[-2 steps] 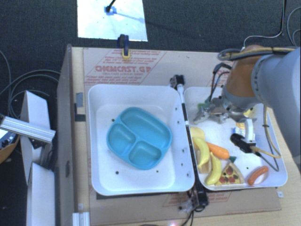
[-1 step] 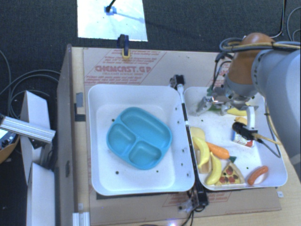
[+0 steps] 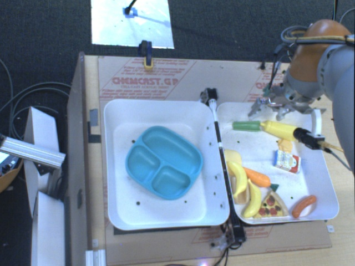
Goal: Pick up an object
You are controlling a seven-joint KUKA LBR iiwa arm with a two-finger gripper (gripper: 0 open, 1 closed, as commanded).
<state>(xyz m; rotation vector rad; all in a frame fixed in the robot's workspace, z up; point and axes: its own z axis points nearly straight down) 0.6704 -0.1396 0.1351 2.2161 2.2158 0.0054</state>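
While the grey arm reaches in from the right of my view, its two-finger gripper [image 3: 270, 107] hangs over the far rim of the right-hand shallow white bin [image 3: 324, 173]. I read its fingers as spread apart, with nothing between them.

Everything I could pick up from that bin lies below and nearer the camera. Closest to the gripper, along the far side, is a long plastic corn cob [image 3: 273, 129], yellow with a green stalk end pointing toward the divider between the bins. Just nearer than it sits a small white carton with red print [image 3: 287, 161], with a small orange piece touching its far edge; I cannot tell what that piece is.

Against the divider lies a pale yellow plastic banana [image 3: 237, 172], and a brighter yellow banana [image 3: 253, 200] sits just beside it toward the near rim. An orange plastic carrot [image 3: 257, 176] rests across them. At the near rim a toy pizza slice [image 3: 272, 205] touches the brighter banana, and an orange-red toy sausage [image 3: 304, 205] lies near the corner, apart from the slice.

My left-hand shallow white bin [image 3: 113, 148] holds a blue plastic plate with three compartments [image 3: 163, 161], lying flat near the middle.
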